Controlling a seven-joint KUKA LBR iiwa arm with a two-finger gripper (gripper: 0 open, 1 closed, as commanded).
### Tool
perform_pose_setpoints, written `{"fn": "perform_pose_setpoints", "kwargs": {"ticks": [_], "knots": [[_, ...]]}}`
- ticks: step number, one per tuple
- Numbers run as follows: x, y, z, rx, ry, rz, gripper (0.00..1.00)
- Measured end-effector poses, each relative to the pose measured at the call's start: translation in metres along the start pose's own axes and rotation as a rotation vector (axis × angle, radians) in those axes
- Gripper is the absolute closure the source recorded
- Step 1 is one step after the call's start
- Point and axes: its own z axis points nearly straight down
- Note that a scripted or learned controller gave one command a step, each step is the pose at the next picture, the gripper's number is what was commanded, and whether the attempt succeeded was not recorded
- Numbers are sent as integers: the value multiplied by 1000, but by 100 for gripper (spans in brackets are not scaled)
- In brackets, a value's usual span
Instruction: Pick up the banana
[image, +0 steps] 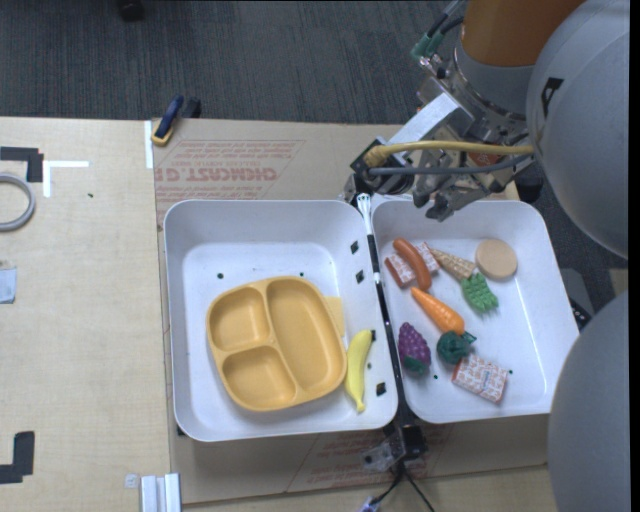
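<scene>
Our hand (440, 195) hangs over the far edge of the right bin (535, 232), close to the divide between the two bins. Cables and wrist hardware crowd it, and we cannot tell how it stands. Nothing shows in its grip.

Directly beneath and in front of it lie the toy foods of the right bin: a sausage (412, 262), a wafer (401, 270), a cone (452, 265), a round biscuit (496, 258), a green piece (480, 293), a carrot (438, 310), grapes (413, 345), a dark green vegetable (455, 346) and a patterned block (481, 379). None of these is what we want.

The banana (357, 370) lies in the left bin (190, 330), at its near right corner, well apart from our hand. It rests lengthwise, squeezed between the yellow tray (275, 342) and the bin wall, touching or nearly touching the tray's rim. We judge that this wedged position leaves little room on either side, so closing along the banana's narrow width, in line with the wall, looks the likelier approach.

We reckon the pick has not begun: we need to cross the divide and travel toward the near corner before descending. The main risk is striking the bin wall or nudging the tray.

Out on the surface (80, 330) sits a blue marker (168, 118).
</scene>
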Motion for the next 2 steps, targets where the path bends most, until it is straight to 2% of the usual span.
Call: {"fn": "perform_pose_setpoints", "kwargs": {"ticks": [1,2], "knots": [[78,-23,-12,0,1,131,100],[77,44,23,1,-1,246,100]]}}
